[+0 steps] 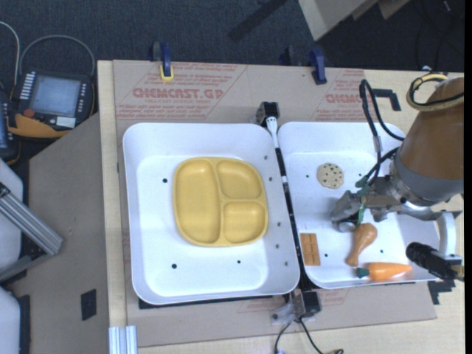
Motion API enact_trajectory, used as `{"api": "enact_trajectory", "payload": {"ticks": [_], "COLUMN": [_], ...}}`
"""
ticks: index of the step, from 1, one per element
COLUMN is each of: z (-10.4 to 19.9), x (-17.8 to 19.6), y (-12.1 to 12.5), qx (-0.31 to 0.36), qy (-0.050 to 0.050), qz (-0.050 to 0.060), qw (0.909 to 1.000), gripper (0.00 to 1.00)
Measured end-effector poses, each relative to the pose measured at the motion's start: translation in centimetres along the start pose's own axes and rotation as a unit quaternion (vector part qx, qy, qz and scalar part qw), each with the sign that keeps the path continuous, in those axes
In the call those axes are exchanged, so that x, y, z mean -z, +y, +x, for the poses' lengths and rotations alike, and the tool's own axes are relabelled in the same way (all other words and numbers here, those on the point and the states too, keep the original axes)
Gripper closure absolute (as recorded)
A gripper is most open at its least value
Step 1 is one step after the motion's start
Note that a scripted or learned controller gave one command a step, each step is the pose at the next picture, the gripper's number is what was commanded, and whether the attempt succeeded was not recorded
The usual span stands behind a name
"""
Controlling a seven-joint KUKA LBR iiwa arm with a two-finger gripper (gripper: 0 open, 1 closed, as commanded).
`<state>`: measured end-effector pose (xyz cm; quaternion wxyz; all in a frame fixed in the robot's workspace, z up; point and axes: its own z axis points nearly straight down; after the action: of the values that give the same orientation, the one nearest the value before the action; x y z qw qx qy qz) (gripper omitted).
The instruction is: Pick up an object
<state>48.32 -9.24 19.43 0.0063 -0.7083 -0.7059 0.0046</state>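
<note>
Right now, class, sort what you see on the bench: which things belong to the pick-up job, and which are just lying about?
Belong to the job:
- hand, low in the right bin
- chicken drumstick
- carrot
- cookie
- brown wafer

Just lying about:
- yellow divided plate in the left bin
- blue clamps
- control pendant off the bench

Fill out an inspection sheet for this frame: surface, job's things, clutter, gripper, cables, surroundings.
Surface: bench with cardboard sheet, bearing left bin and right bin.
Job's things: in the right bin, a cookie, a chicken drumstick, a carrot, a small orange card.
Clutter: yellow divided plate in the left bin.
Gripper: gripper low over the right bin, just above the drumstick; open or shut cannot be told.
Cables: black cable along the arm; wire at the bench's front edge.
Surroundings: teach pendant on the floor, left.
</note>
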Motion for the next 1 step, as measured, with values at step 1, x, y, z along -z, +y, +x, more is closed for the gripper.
{"api": "enact_trajectory", "payload": {"ticks": [1], "z": [0.02], "x": [0.65], "y": [0.30], "qx": [0.002], "qy": [-0.001], "qz": [-0.007], "qw": [1.0000], "gripper": [0.00]}}
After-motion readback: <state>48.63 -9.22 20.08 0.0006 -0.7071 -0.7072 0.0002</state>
